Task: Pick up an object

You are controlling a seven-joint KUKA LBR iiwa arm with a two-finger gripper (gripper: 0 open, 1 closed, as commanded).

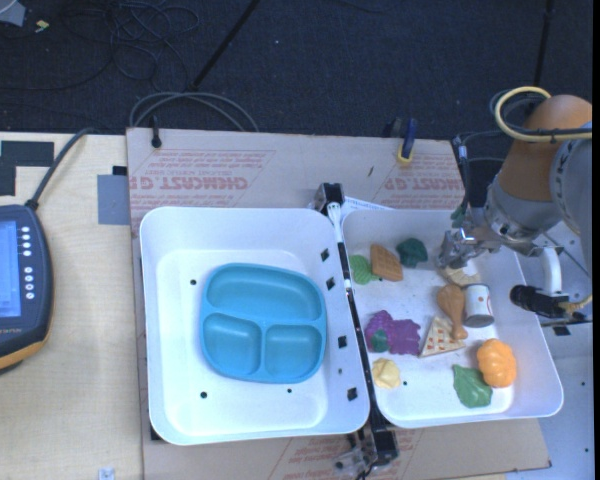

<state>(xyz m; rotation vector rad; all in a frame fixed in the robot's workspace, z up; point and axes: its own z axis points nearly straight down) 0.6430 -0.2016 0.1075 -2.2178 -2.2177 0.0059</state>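
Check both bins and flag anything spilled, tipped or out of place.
Little stands out. The small white can in the right bin lies on its side beside the chicken drumstick rather than standing. The toy foods are scattered loosely, none outside the bin. The blue divided tray sits flat in the left bin.

Both white bins look like smooth, glossy plastic; the blue tray is matt plastic, resting over brown printed cardboard on the pale wood-look worktop.
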